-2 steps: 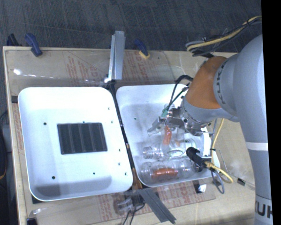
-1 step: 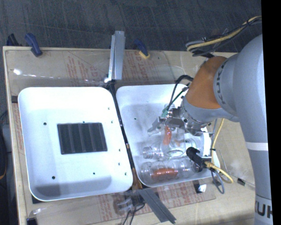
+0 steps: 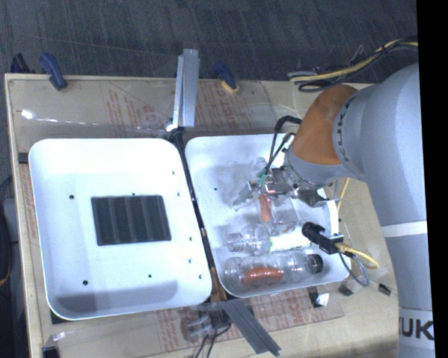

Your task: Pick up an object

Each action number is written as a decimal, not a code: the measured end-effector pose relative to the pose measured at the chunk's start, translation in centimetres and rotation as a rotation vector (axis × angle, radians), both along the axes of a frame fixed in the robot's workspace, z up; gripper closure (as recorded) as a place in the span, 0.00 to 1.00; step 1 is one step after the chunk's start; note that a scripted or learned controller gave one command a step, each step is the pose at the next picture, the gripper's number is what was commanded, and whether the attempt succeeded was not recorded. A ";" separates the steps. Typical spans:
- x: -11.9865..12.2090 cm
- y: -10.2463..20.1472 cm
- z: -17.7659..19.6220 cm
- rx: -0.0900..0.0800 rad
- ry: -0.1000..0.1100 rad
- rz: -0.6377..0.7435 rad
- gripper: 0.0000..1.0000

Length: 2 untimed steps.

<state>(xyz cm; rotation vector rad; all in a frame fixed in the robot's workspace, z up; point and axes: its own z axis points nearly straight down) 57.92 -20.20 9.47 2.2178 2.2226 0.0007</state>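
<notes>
**Fig. 1.** The gripper (image 3: 266, 202) is low over the middle of the right bin (image 3: 206, 162), with the 1 arm reaching in from the right. Whether it stands apart or together cannot be told among the clear clutter. Candidate object: a clear bottle (image 3: 270, 270), lying flat along the bin's near wall, on the viewer's side of the gripper. Its long axis runs left to right, with the black cap (image 3: 313, 263) at the right end. Between the 2 lies a crumpled clear container (image 3: 246, 242). More clear plastic (image 3: 243, 188) sits left of the gripper. The wall probably crowds any descent onto the bottle. The left bin (image 3: 54, 221) has a dark grille (image 3: 131, 219) in its floor.
</notes>
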 end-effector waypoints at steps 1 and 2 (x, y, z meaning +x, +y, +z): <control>0.0 0.0 1.0 0.000 0.002 0.004 1.00; 5.5 1.9 8.9 0.001 0.004 -0.026 1.00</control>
